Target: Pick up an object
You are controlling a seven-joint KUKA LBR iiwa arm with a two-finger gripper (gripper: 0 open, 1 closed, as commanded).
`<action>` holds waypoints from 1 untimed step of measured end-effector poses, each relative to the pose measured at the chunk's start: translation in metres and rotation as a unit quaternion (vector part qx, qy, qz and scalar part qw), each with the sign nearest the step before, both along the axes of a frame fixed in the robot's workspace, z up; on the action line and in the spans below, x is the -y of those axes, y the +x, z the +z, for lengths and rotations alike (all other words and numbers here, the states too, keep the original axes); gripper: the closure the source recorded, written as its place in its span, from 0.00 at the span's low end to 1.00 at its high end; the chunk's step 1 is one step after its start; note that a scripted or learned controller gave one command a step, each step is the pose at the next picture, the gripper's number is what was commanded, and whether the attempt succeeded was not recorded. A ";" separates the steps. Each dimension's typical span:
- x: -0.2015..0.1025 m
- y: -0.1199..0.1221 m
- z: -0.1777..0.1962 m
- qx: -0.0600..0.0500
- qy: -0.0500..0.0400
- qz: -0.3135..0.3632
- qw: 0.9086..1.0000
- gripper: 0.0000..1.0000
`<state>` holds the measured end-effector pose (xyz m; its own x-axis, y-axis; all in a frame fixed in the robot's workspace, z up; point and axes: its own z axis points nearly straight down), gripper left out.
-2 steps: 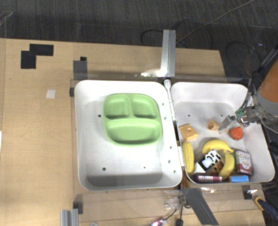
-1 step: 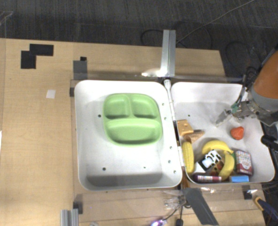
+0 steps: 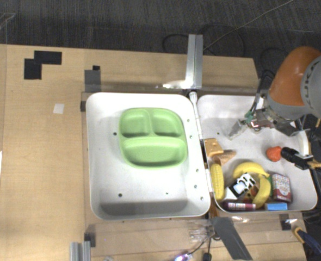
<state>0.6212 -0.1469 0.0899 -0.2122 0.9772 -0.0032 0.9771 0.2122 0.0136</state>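
The task names no particular item, so any piece in the right-hand shallow white bin [image 3: 220, 110] qualifies; the loose items lie crowded against its near wall and left corner. The yellow plastic banana [image 3: 257, 174] is judged light, rigid and smooth, likely to slip on its curve, so it is best taken across its narrow middle. The yellow toy corn cob [image 3: 217, 180], lying along the left wall, appears stiff and lightly ribbed; take it across its width. The small orange round object [image 3: 273, 153] sits apart toward the right and looks light and prone to roll. A black-and-white patterned item [image 3: 242, 185] rests against the banana, with a red printed packet [image 3: 281, 186] just beside it and a thin dark-red pen-like stick [image 3: 239, 205] along the near wall. The claw [image 3: 246, 122] hangs over the bare far part of this bin, well apart from the pile; whether it is open or closed cannot be told, and nothing is seen held in it. The left-hand white bin [image 3: 103, 173] carries a green sectioned plastic plate [image 3: 152, 136]. Both bins rest on the wooden counter [image 3: 35, 162].
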 end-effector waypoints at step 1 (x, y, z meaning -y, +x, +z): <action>-0.052 0.044 -0.001 -0.001 -0.001 0.063 0.998 0.00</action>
<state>0.6649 -0.0953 0.0888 -0.3325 0.9431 -0.0037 0.9430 0.3325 0.0104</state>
